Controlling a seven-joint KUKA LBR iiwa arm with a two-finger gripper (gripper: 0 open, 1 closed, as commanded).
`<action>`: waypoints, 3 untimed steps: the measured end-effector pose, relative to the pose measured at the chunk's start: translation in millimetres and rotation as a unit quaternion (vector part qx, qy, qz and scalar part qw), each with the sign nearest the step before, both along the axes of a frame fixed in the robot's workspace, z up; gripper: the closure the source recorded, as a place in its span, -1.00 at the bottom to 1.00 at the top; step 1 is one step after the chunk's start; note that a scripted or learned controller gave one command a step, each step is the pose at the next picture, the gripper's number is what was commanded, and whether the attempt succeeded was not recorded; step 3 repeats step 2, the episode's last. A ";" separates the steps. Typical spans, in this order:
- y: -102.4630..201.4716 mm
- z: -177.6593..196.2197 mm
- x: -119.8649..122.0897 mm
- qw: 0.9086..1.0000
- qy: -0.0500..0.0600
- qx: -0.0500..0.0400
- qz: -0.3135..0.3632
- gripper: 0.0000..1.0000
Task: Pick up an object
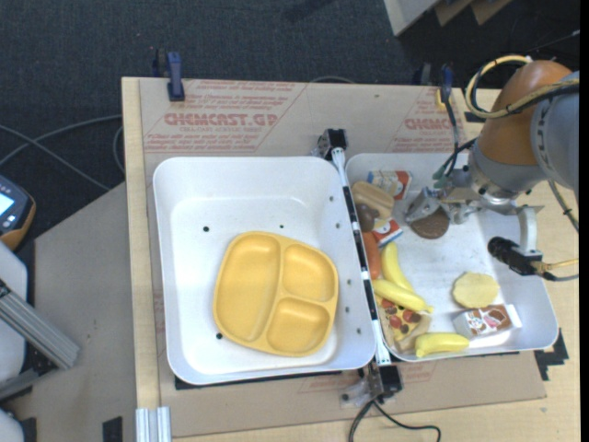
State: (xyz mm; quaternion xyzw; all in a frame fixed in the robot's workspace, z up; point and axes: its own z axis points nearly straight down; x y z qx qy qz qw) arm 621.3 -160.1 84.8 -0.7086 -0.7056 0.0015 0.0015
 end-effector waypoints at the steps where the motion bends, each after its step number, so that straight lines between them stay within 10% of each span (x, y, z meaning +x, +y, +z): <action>1: 2.7 10.7 2.6 1.000 -0.003 0.000 0.002 1.00; 2: 84.3 105.4 -26.1 1.000 -0.005 0.001 0.006 1.00; 3: 84.3 105.4 -26.1 1.000 -0.005 0.001 0.006 1.00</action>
